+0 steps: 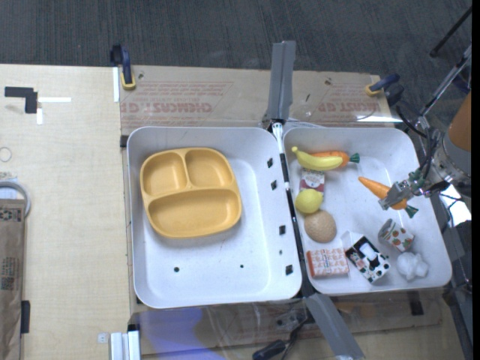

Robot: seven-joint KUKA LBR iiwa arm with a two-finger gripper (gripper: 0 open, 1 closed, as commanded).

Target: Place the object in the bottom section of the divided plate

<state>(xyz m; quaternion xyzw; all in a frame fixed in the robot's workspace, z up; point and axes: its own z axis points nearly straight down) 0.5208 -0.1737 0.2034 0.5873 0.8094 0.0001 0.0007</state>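
Observation:
A yellow divided plate [192, 192] lies in the left bin [214, 283], with two small sections at the top and one long section at the bottom. My gripper [407, 191] is low at the right side of the right bin [339, 142]. It sits right over the thick end of an orange toy carrot [374, 187], whose tip points to the upper left. The carrot's green top [411, 211] shows just below the gripper. The gripper hides where it meets the carrot.
The right bin also holds a toy banana [322, 158], a lemon [309, 201], a brown round fruit [320, 226], a red printed box [328, 262], a black-and-white item [369, 259], a small cup [395, 235] and a white lump [411, 264]. A grey divider [282, 81] runs between the bins.

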